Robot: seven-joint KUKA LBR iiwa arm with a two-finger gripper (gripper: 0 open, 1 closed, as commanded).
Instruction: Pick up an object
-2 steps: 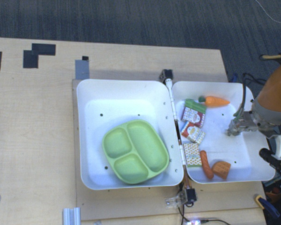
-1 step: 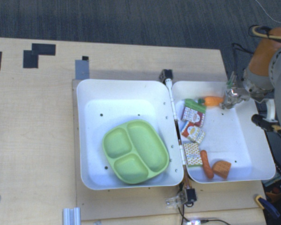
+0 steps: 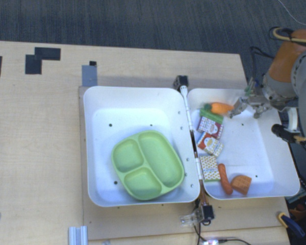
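Where bins meet, tray (image 3: 148, 165) (left bin (image 3: 135, 103))

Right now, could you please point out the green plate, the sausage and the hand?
Green plate (image 3: 148, 166), camera view, on its large compartment.
Sausage (image 3: 225, 178), camera view, mid-length.
Hand (image 3: 243, 106), camera view, between its fingertips.
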